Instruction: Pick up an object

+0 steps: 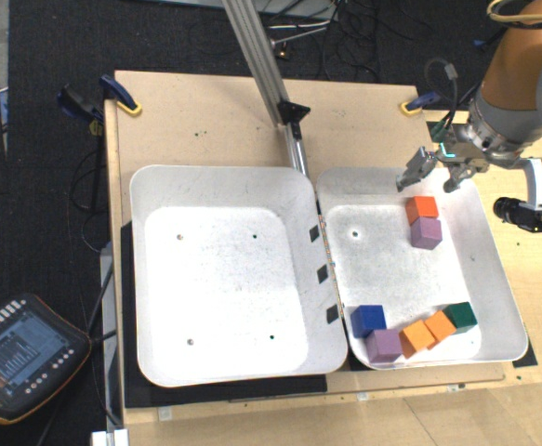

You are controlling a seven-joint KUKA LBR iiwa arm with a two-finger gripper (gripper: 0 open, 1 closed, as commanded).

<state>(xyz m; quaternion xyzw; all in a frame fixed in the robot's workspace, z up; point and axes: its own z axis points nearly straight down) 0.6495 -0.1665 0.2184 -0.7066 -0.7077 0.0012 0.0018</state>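
Orange block (422,207) sits atop a purple one (426,233) — jaws (435,170) (spread apart, holding nothing) hover above.

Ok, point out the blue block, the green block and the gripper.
blue block (368,320): camera view, top face.
green block (460,317): camera view, top face.
gripper (435,170): camera view, midway between its fingertips.

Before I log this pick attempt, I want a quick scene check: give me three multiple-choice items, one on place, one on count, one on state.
1. Where do the blocks lie?
A. left bin
B. right bin
C. the bench

2. How many orange blocks?
A. one
B. three
C. two

3. The end effector is:
A. above the right bin's far edge, holding nothing
B. gripping the blue block
C. over the left bin

Answers:
1 B: all six sit in the right bin.
2 C: one far orange block, one near orange block.
3 A: the end effector has nothing between its fingers.
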